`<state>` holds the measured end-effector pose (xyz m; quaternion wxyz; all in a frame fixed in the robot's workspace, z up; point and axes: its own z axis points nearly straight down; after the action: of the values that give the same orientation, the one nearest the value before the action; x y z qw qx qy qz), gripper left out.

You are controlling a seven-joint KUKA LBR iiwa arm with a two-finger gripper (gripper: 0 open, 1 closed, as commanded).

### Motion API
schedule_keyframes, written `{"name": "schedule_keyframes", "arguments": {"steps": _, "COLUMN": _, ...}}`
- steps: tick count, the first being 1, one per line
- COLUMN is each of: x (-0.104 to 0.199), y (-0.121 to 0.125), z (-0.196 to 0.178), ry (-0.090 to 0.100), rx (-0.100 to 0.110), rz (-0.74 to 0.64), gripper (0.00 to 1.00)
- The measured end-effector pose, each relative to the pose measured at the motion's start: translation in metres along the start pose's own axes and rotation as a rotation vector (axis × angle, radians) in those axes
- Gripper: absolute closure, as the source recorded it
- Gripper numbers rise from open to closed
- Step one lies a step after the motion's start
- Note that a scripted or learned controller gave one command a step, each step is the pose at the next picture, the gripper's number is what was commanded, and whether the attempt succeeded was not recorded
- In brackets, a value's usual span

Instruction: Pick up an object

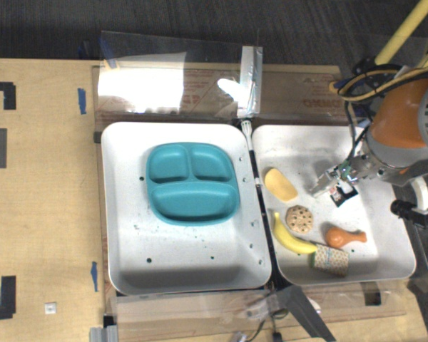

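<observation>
The hand (334, 184) hovers low over the right white bin (392, 258); how far it is spread, I cannot tell. Candidates cluster below: pale yellow wedge (279, 184), round speckled cookie (299, 219), yellow banana (292, 238), orange drumstick (344, 238). The teal divided plate (192, 182) sits alone in the left bin.

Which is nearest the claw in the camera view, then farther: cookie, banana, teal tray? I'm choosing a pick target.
From the claw:
1. Cookie, right bin, just below-left.
2. Banana, right bin, lower, by the divider.
3. Teal tray, left bin, across the divider.
</observation>
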<state>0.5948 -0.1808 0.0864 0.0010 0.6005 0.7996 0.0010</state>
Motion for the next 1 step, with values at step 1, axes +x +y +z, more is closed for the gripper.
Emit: {"name": "schedule_keyframes", "arguments": {"steps": 1, "x": 0.0440, "y": 0.0437, "z": 0.0001, "ry": -0.001, "rx": -0.003, "rz": 0.195, "gripper": 0.00}}
